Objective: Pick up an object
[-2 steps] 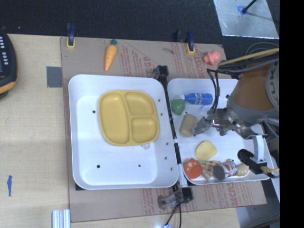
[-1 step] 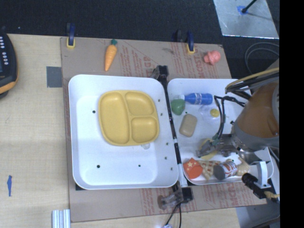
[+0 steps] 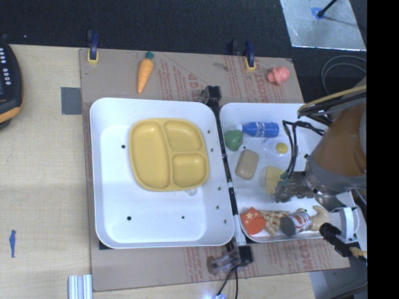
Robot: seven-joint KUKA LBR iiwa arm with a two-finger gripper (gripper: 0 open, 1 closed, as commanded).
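Arm wrist (image 3: 340,151) is nearest the lens, hanging over the right bin (image 3: 232,114) | gripper (image 3: 292,189) low among clutter, opening cannot be told, nothing seen between it | yellow block (image 3: 272,178) just beside, likeliest pick | tan block (image 3: 247,164), blue bottle (image 3: 260,129) near | left bin (image 3: 106,167) carries yellow divided plate (image 3: 168,153), apart.

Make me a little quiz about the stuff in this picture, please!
1. True or false: the yellow plate lies in the left bin.
2. Which lies outside both bins? A) blue bottle B) toy carrot C) green ball
3. Fill in: the gripper hangs over the ____ bin.

Key: 1 true; 2 B; 3 right.
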